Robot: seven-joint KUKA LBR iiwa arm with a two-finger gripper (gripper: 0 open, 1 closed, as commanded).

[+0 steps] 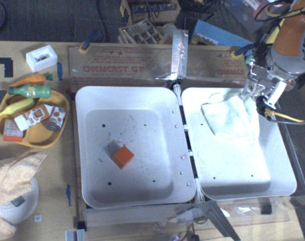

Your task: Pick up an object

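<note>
Bench (31,59) carries everything, and the left bin (92,104) serves as the landmark. Touching that bin's right rim sits the right bin (242,179), the two white trays side by side. Beyond the left bin's far edge lies a long clear sheet with red lettering (117,67). The arm (293,39), grey with an orange band, reaches in well to the right of the left bin, over the right bin's far right corner. A pale cloth (227,117) lies crumpled in the far half of the right bin, just right of the left bin's rim. Left of the left bin, a yellow bowl (41,137) holds a green bottle (34,91), a banana and small packets. Near the left bin's near left corner lies a tan crumpled bag (14,177). The tool (250,95) hangs at the cloth's far right corner and touches it there; whether its fingers are spread or pinching the fabric I cannot tell. A white box (41,57) stands beyond the bowl. Inside the left bin, a little left of its middle, rests an orange cube (123,157), well apart from the tool.
</note>
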